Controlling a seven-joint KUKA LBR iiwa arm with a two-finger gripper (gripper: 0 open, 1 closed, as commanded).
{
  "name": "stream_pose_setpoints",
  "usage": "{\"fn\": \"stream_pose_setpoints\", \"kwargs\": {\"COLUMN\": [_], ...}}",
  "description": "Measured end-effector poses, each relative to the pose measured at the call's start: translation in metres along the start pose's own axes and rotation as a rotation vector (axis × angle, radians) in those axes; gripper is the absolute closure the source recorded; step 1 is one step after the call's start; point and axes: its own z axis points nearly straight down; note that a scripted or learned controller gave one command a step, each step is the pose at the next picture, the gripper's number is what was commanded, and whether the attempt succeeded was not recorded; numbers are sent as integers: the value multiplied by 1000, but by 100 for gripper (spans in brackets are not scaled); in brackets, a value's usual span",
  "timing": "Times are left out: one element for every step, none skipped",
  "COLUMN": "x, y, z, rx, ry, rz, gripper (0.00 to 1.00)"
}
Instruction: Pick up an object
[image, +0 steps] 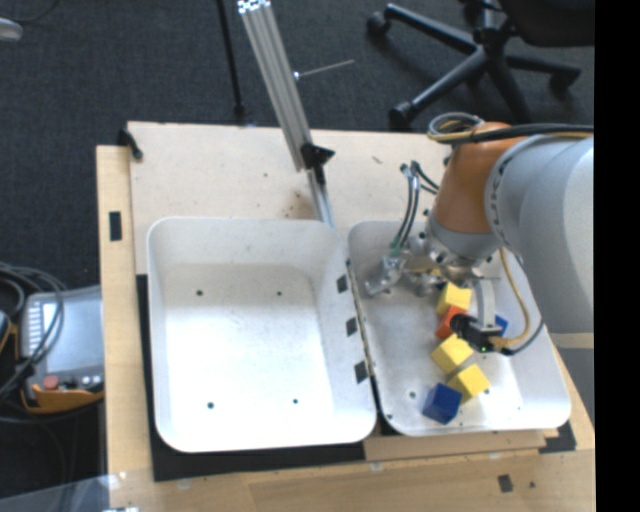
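- Counter (230, 170): a pale wooden top carrying two shallow white bins side by side, the left bin (170, 300) and the right bin (395, 400).
- Arm (530, 215): grey with an orange band, reaching in from the right over the far part of the right bin.
- Hand (385, 275): metallic, low over the right bin's far-left area; whether it is open or closed cannot be told, and no block is seen in it.
- Blocks: clustered in the right bin's near-right part, to the right of the hand and apart from it.
- Yellow block (456, 298) lies farthest, an orange block (446, 325) just nearer.
- Two further yellow blocks (451, 353) (470, 380) follow, corners turned diagonally.
- Blue block (441, 402) lies nearest, also diagonal; no piece shows a clear long axis.
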Motion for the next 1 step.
{"fn": "stream_pose_setpoints", "kwargs": {"x": [-1], "y": [2], "z": [-15], "rx": [-9], "ry": [2], "rz": [7], "gripper": [100]}}
